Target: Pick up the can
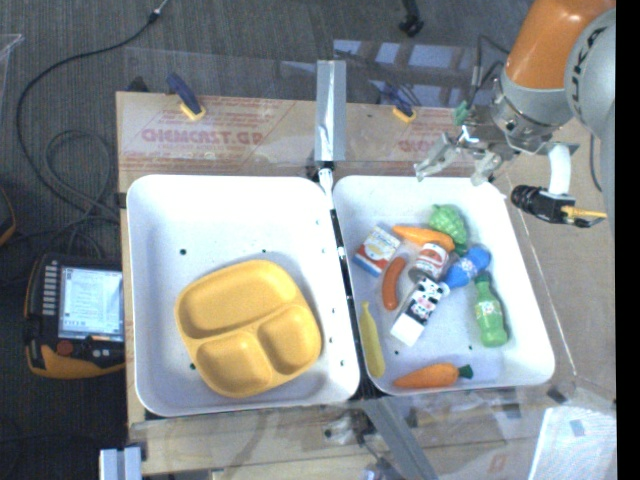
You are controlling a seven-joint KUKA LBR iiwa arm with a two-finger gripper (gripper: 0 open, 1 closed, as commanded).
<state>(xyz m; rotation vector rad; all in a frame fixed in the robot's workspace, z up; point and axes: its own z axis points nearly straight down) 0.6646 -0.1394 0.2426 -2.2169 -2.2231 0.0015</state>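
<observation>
A pale wooden worktop (230,138) stands on dark grey carpet (60,88), bearing two shallow white plastic bins. The left bin (160,218) holds a glossy yellow compartment tray (248,324). The small red-and-white cylindrical can (431,259), its label perhaps paper, lies among toys in the right bin (520,298). The metal tool (458,158) hangs open above the rim, gripping nothing.

Dark grey carpet (70,28) surrounds the bench, with a cable (100,38) trailing across it. A handheld control pendant (75,313) lies left of the bench.
</observation>
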